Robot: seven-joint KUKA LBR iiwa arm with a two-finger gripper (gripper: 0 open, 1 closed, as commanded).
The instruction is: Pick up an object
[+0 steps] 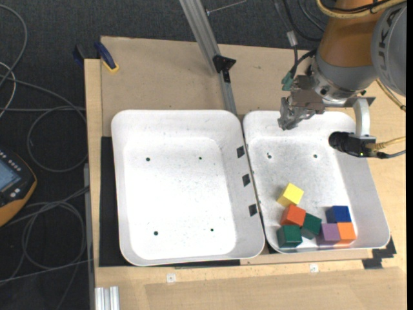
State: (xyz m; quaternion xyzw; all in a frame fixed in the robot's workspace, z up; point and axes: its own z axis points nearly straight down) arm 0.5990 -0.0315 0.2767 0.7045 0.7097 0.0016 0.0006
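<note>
The gripper (288, 120) hangs over the far end of the right bin (303, 163), close to its far left corner, pointing down with a slight lean toward the left bin (174, 173). From here I cannot tell whether it is open or closed; it reads as a small grey tangle against the white. Above it the arm (342, 82) comes in from the right, its grey wrist bent downward under the broad orange band (355, 24).

The blocks lie well apart from the gripper, bunched at the near end of the right bin. The yellow block (292, 194) sits furthest in, turned at an angle. Just beside it is an orange block (295, 215), with a green block (312, 224) next to that and a second green block (290, 236) at the near wall. To their right are a purple block (330, 232), a blue block (338, 213) and a second orange block (346, 232), close to the near right corner.

Black clips (245, 179) run along the join between the bins. A metal rail (200, 24) slants down from the top to the far edge of that join. A blue and yellow clamp (107, 56) sits at the bench's (161, 70) far left corner. On the floor to the left lies a handheld device (13, 185) among loose cables (45, 121), its screen too small to read
</note>
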